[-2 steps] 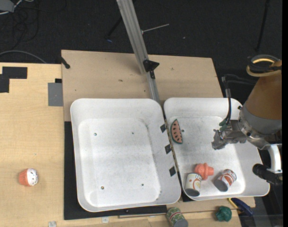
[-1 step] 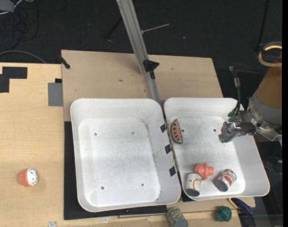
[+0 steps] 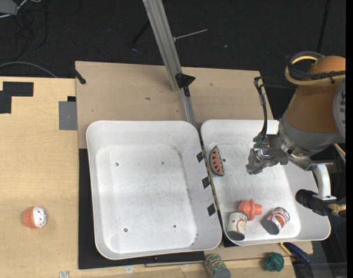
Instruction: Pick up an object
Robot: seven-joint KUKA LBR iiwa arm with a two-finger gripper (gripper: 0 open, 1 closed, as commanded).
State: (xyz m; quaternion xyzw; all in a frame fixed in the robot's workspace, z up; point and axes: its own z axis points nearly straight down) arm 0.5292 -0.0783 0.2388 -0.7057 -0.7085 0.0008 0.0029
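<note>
Pick not yet made: tool [image 3: 258, 161] hovering in right bin [image 3: 246, 133], grip state cannot be told; watermelon slice [image 3: 216, 161] at 9 o'clock, orange toy [image 3: 249, 208] at 6 o'clock, both ungrasped

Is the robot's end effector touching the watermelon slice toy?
Apart. The camera view shows bare white bin floor between the end effector and the watermelon slice toy, which lies by the right bin's left wall.

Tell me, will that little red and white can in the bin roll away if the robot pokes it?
Probably. The can lies on its side in the right bin, so a push across it could set it rolling. Its round body may slip from the gripper. It looks small, so likely light.
</note>
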